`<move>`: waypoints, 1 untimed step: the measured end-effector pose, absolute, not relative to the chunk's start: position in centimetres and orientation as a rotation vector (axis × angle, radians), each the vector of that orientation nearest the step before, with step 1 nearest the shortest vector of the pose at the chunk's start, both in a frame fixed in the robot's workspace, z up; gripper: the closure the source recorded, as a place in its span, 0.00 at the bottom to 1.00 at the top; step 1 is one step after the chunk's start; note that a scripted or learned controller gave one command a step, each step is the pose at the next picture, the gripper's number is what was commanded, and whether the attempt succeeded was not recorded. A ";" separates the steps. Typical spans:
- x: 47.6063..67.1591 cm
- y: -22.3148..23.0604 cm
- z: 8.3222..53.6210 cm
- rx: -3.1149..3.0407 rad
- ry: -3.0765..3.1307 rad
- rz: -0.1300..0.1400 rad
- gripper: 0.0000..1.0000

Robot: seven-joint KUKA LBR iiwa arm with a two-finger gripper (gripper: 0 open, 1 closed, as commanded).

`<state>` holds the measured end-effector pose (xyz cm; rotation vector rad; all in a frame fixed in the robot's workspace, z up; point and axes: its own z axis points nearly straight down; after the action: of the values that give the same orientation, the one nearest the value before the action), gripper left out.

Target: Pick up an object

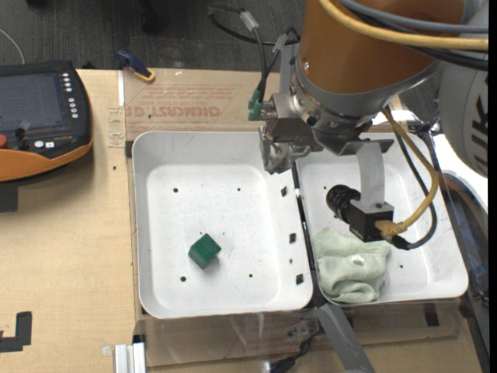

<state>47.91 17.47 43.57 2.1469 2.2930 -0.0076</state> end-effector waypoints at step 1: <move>47.8 20.2 28.8 2.385 2.046 -0.013 1.00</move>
<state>47.81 20.25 28.84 2.3855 2.0456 -0.0127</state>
